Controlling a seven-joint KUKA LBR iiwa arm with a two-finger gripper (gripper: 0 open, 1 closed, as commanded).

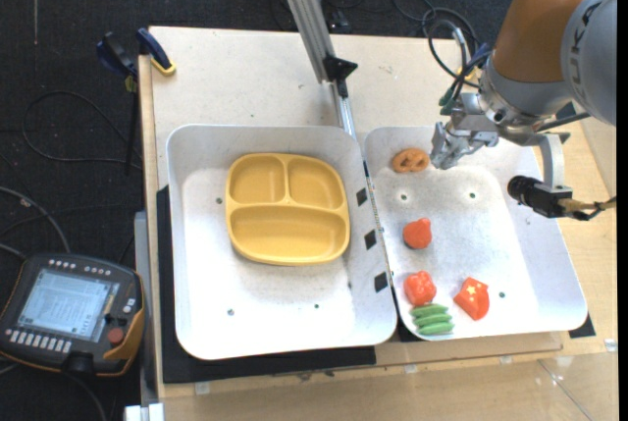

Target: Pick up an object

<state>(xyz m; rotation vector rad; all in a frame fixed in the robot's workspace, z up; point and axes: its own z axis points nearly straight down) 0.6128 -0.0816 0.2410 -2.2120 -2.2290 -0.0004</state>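
Spanning most of the view, a pale bench (245, 76) carries two shallow white bins set side by side, their inner rims touching along a seam marked by black clips.

Left bin (196, 311): holds one yellow divided plate (287, 208), three compartments, lying flat near the bin's centre, nothing in it.

Right bin (549, 282): holds five small items, listed below.

Arm (549, 26): grey with an orange band, entering from the right and reaching over the far end of the right bin. Black cables loop beside its wrist.

Teach pendant (69, 306): grey and orange with a lit screen, resting on the dark floor at lower left, off the bench.

Metal strut (306, 7): slanting from the top of the view to the far end of the seam between the bins.

Gripper (444, 154): pointed down at the far left part of the right bin, just beside the pretzel. Whether it is released or clenched cannot be told; nothing is seen held in it.

Red chunk (472, 297): near end of the right bin, toward the right.

Second red piece (420, 288): near end, left of the chunk, apart from it.

Green pea pod (432, 318): at the near rim, just beside and below the second red piece.

Orange-red round piece (418, 233): mid-bin, left side, well apart from the others.

Pretzel (409, 160): brown, far left corner area, lying on the bin floor just left of the gripper.
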